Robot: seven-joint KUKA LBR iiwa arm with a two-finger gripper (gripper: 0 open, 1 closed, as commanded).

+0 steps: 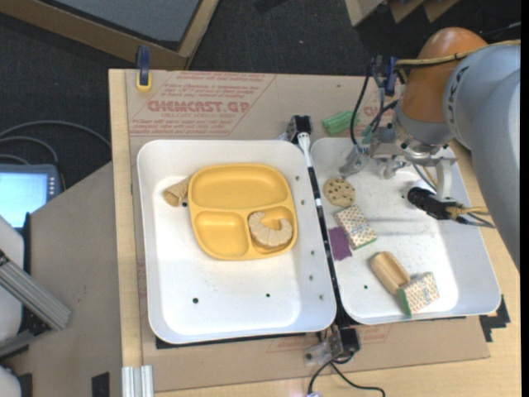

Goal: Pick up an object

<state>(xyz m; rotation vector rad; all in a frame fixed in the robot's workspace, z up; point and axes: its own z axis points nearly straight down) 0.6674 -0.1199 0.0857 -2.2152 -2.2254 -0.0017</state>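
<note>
Cookie — round, flat, speckled; lies on the floor of the right bin, in its far-left part as viewed. Judged light, stiff, probably brittle and low-lying; best taken gently across its rim. Tool — hangs over the same bin's far end; whether spread or pressed together cannot be told.

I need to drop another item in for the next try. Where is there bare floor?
Widest: the left bin's near end, below the yellow plate. Smaller: the right bin along its right wall, beside the wooden cylinder. Crowded: from the cookie down to the cylinder.
</note>
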